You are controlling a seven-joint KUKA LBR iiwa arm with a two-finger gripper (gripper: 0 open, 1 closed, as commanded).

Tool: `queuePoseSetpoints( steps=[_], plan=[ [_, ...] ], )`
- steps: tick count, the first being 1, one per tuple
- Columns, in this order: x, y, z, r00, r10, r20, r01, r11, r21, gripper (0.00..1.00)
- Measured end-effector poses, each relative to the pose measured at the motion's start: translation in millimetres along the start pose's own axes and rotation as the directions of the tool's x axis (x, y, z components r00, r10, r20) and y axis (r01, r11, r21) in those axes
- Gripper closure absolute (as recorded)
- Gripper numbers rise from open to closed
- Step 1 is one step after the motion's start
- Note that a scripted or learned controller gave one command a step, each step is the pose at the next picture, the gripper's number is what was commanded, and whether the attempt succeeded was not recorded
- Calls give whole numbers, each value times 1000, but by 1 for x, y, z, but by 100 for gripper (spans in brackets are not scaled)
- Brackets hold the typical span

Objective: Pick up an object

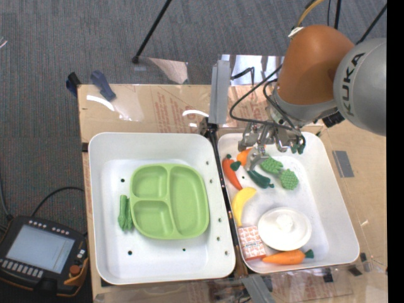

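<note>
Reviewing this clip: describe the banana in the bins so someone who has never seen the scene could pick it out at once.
Look in the right bin, along its left wall beside the divider between the two bins. The banana lies there, just left of the round white lid and below the red-orange chilli. It is the only yellow thing, a short curved crescent.

"KUKA" in black letters on grey arm point(369, 84).
</note>
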State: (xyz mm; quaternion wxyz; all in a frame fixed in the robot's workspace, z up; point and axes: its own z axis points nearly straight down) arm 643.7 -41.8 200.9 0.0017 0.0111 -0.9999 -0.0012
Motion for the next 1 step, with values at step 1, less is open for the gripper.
queuePoseSetpoints(
  steps=[1],
  plan=[
    [103,38,-2,992,-125,4,125,992,1,100]
  ],
)
